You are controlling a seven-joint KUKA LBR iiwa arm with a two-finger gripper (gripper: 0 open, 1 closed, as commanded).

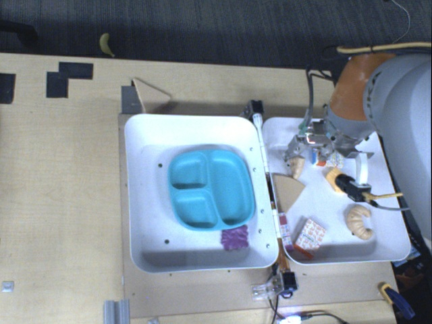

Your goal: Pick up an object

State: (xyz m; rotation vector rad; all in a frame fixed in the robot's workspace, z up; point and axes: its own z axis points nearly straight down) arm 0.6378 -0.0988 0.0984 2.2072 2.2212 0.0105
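Note:
My gripper (pixel 298 158) is low over the upper left part of the right bin (pixel 385 252), with the arm coming in from the right. Just below it lies a tan wedge-shaped piece (pixel 289 193). A small object with red and blue on it (pixel 318 158) sits right beside the gripper. A pale croissant-shaped item (pixel 359 221) lies at the right of this bin. A red-and-white patterned packet (pixel 310 235) rests near its front edge. Nothing is visibly held.
The left bin (pixel 145 181) holds a blue divided plate (pixel 210 187) and a purple crumpled item (pixel 235 237) at the plate's front edge. A raised divider (pixel 265 174) separates the two bins. Black tape marks (pixel 67 78) lie on the bench at far left.

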